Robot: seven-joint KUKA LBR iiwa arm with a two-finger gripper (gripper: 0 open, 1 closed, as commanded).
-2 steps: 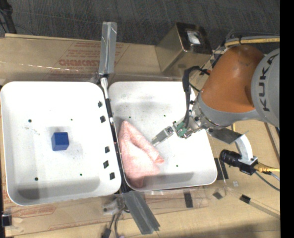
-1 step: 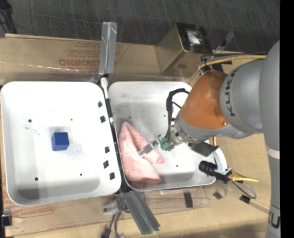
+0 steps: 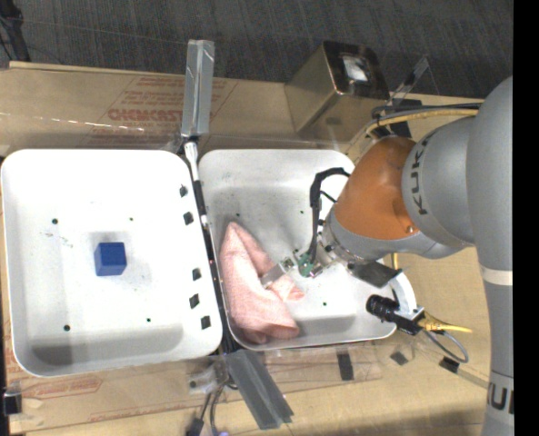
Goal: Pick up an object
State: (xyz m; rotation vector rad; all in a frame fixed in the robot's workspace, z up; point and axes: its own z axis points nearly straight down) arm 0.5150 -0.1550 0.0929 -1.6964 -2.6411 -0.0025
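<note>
Two white bins sit on a cardboard-lined bench. In the right bin [image 3: 251, 175], low centre of the frame, lies a pink cloth [image 3: 249, 284], rumpled and folded. We judge it light, soft and floppy; pinching a raised fold should work best. The gripper [image 3: 292, 272] touches its right edge; we cannot tell how its jaws stand.

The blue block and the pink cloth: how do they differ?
The blue block is small and square-edged; the pink cloth is larger, soft and crumpled. The block sits alone in the left bin, away from the arm; the cloth lies in the right bin, with the tool at its edge. Each rests on a white bin floor.
</note>
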